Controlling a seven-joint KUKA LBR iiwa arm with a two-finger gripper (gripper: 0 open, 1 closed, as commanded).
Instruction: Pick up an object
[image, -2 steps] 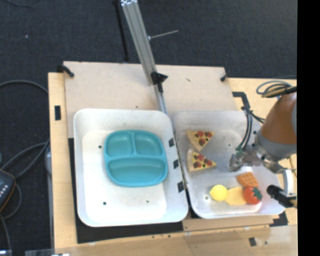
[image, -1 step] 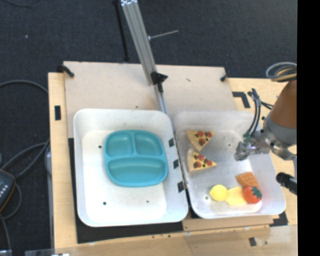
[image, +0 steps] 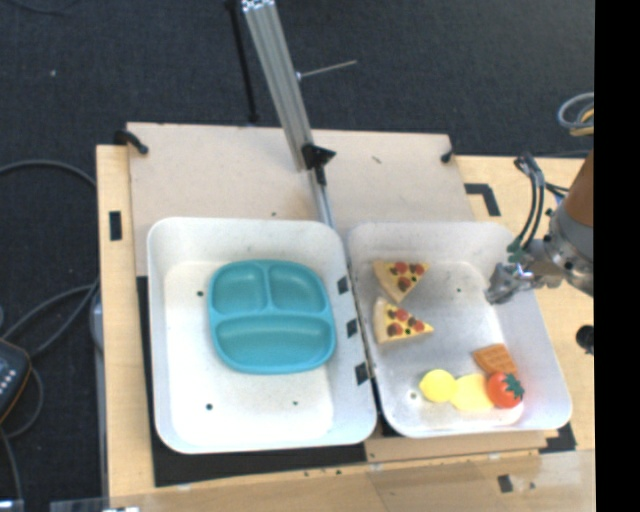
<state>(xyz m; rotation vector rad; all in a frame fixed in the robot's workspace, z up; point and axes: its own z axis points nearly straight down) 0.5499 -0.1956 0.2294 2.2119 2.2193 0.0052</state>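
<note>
In the right bin (image: 450, 245) lie two pizza slices, one at the upper left (image: 399, 277) and one just below it (image: 400, 322). Along the bin's front sit two yellow round pieces (image: 450, 389), a red strawberry (image: 505, 390) and a small orange cracker (image: 493, 358). My gripper (image: 503, 283) hangs over the right side of this bin, above bare floor, apart from every item. Nothing shows between its fingers.
The left bin (image: 170, 250) holds a blue divided plate (image: 270, 316). A slanted metal post (image: 283, 85) rises from behind the bins' shared wall. Cables hang by the arm at the right edge (image: 535, 205).
</note>
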